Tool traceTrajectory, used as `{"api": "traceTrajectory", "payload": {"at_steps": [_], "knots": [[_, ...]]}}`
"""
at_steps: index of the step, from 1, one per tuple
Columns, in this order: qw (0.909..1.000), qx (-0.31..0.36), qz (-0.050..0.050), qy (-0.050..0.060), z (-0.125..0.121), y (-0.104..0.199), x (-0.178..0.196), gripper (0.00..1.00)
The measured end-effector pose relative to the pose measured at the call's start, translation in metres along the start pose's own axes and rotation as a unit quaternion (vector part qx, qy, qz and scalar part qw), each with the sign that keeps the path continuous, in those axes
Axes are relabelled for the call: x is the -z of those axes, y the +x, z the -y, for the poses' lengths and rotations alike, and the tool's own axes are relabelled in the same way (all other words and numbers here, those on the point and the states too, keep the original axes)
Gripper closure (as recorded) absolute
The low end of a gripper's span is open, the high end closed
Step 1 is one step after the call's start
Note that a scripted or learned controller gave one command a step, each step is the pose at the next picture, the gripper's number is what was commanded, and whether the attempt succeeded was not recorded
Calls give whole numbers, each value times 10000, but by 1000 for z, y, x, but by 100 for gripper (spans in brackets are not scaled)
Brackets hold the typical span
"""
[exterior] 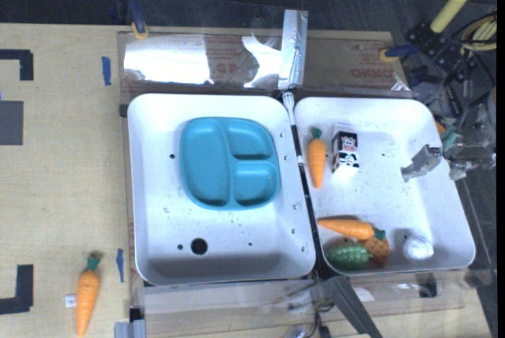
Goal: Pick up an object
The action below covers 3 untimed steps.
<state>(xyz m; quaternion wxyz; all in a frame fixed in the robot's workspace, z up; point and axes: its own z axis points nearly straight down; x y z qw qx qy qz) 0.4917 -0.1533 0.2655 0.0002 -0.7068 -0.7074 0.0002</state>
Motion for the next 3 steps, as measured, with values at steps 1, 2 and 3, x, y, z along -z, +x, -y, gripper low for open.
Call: {"api": "traceTrajectory", "payload": {"at_steps": [1,2,3], "knots": [[9971,755,-12,20,-56,72,-69,0],[9981,613,-2,-2,-127,88,-82,0],[10000,21,6,-43,-164,55,-177,0]]}}
